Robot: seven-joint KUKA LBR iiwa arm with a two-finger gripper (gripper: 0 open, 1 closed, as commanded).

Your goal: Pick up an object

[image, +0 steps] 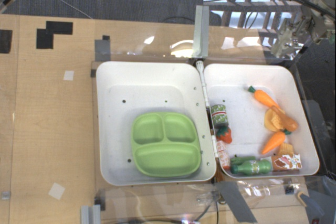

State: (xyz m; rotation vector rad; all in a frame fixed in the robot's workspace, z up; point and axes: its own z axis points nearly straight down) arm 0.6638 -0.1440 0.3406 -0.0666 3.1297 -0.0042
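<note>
Gripper hangs beyond the right bin's far rim, near its back-right corner; can't tell its grip state. Nearest pick: carrot inside that bin, toward the camera from the gripper, long axis diagonal, tip toward the heap of toys.

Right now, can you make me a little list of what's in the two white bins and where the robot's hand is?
left bin: holds a green divided plate, lying flat
right bin: holds the toy food
carrots: one carrot near the far side, another carrot nearer the front
green bottle: lying on its side by the front wall
small can: against the left wall
red-and-white carton: front right corner
gripper: above the bench past the right bin's far corner, holding nothing
</note>
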